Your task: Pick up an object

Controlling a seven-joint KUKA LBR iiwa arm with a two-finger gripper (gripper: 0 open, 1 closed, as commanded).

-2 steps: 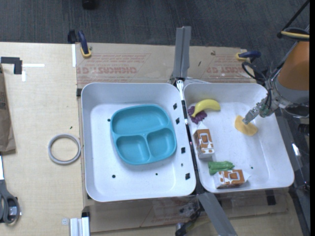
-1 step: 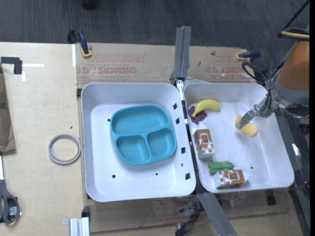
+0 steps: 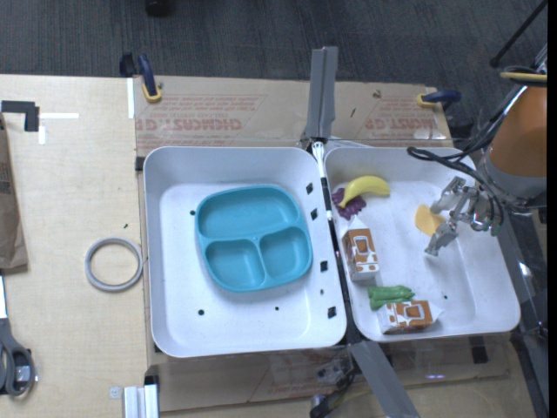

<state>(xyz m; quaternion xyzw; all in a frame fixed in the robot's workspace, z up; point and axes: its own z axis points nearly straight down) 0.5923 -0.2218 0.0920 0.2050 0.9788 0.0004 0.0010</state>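
My gripper (image 3: 443,219) hangs over the right part of the right bin (image 3: 487,316), with its two fingers (image 3: 435,244) spread open. A small yellow-orange piece (image 3: 425,219) lies on the bin floor just left of the fingertips, and I cannot tell whether they touch it. A yellow banana (image 3: 366,186) lies at the back left of this bin with a purple item (image 3: 347,205) beside it. An orange-and-white carton (image 3: 360,252) stands near the left wall. In the front sit a green toy (image 3: 389,295) and a second orange carton (image 3: 408,315).
The left bin (image 3: 174,320) holds a blue divided plate (image 3: 253,237). A grey ring (image 3: 114,263) and scissors (image 3: 16,366) lie on the bench to the left. A grey post (image 3: 322,94) rises behind the bins' shared wall. Cables (image 3: 452,151) run near the arm.
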